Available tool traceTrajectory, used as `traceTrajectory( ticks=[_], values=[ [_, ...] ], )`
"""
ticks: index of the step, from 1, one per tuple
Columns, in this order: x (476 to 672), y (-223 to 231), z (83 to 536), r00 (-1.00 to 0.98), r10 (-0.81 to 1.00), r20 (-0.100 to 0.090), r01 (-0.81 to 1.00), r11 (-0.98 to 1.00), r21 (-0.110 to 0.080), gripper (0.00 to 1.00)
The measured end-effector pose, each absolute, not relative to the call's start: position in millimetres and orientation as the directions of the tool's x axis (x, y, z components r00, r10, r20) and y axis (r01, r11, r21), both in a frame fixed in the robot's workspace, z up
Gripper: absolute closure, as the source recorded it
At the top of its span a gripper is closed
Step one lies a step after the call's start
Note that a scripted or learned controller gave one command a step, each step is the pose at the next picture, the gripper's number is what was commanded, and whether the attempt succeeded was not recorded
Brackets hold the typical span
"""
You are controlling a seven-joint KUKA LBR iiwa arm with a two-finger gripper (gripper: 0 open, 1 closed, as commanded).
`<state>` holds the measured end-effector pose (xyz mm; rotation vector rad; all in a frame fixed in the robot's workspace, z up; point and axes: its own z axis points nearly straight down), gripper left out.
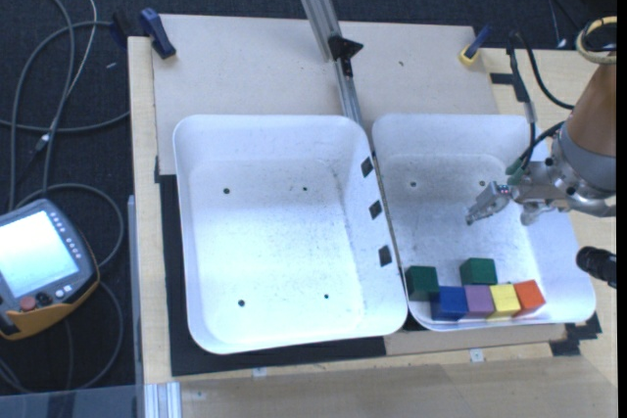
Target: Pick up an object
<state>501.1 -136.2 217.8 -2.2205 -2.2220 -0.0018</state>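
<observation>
Hovering gripper (482, 208) above right bin (431, 137), jaw state unclear, cubes (477, 291) apart below

I see six small blocks (477, 289) in the right bin's near corner. Blue, purple, yellow and orange sit in a row; two green ones sit behind.

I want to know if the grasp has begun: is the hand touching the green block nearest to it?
Apart. The camera view shows bare white bin floor between the hand and the green block, which sits nearer the bin's front edge.
</observation>
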Motion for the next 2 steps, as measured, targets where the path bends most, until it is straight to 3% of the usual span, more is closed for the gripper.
traceTrajectory(
  ticks=[1,2],
  values=[
    [483.5,-100,98,-0.004,1.0,-0.003,1.0,0.004,0.011,0.0],
    [481.9,-164,182,0.004,1.0,-0.006,1.0,-0.004,0.009,0.0]
  ],
)
